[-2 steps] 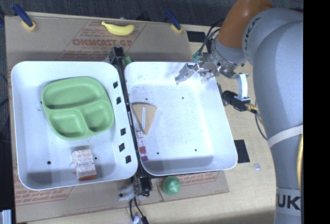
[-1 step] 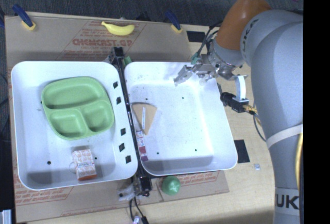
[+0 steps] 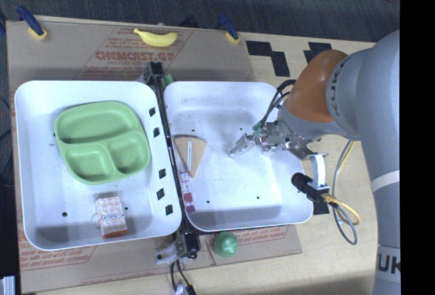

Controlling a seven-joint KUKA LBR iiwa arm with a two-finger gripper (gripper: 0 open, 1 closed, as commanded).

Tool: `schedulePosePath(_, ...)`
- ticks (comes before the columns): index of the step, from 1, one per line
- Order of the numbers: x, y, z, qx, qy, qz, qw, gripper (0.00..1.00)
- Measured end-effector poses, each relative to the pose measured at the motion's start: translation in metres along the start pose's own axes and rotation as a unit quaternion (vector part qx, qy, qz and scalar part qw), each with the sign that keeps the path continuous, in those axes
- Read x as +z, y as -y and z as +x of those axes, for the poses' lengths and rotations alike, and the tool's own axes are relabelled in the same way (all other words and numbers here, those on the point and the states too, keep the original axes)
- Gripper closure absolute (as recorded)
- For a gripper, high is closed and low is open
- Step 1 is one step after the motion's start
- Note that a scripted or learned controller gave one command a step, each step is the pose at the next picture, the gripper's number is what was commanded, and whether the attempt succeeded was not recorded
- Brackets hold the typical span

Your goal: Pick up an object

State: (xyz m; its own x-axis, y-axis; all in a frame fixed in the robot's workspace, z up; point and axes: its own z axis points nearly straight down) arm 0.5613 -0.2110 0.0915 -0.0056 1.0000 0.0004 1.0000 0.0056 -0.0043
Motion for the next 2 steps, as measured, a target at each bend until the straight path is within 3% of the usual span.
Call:
schedulePosePath(1, -0.051, -0.097, 0.030, 0.000, 0.000, -0.003, 1.0000, 0.00)
schedulePosePath(2, -0.033, -0.095, 0.000, 0.001, 0.000, -0.002, 1.0000, 0.00)
